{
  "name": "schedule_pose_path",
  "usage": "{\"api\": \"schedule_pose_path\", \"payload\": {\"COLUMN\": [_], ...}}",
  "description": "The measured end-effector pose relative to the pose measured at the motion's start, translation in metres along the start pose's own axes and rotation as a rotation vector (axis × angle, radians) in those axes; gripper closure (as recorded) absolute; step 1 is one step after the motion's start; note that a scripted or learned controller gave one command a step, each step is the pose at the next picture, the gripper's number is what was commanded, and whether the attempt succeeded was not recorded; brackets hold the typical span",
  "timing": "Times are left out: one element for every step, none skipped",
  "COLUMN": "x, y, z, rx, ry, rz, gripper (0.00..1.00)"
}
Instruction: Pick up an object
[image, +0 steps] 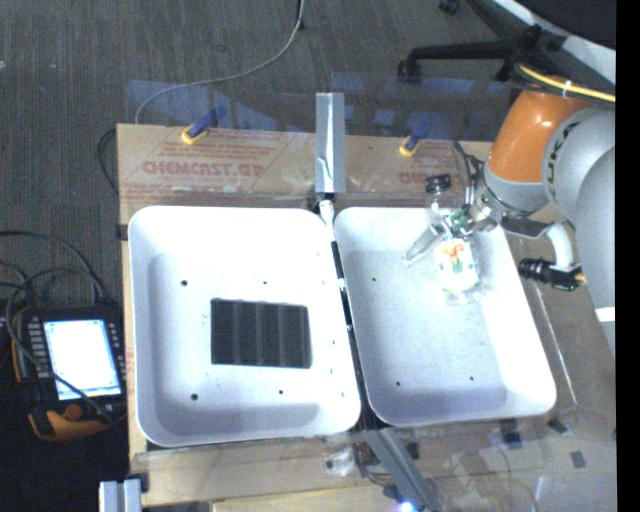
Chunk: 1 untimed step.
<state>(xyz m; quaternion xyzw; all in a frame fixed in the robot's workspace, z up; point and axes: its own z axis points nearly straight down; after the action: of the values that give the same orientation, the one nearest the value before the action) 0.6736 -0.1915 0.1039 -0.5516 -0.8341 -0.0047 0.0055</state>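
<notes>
My gripper (447, 238) hangs over the far right part of the right bin (420, 400), below the arm's orange band. Right under it is a small clear object (459, 268) with orange and green marks. It touches or nearly touches the gripper, and I cannot tell whether it is held or resting on the bin floor. A black ribbed rectangular block (260, 333) lies flat in the middle of the left bin (160, 250), far from the gripper.
The two bins meet along a central rim (343, 300). A grey upright post (329, 145) stands behind that join. The arm's body fills the upper right. A handheld control pendant (75, 360) lies on the floor to the left of the bench.
</notes>
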Motion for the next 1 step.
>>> {"api": "schedule_pose_path", "payload": {"x": [-0.0148], "y": [-0.006], "z": [0.0009], "rx": [0.003], "ry": [0.012], "rz": [-0.045], "gripper": [0.0]}}
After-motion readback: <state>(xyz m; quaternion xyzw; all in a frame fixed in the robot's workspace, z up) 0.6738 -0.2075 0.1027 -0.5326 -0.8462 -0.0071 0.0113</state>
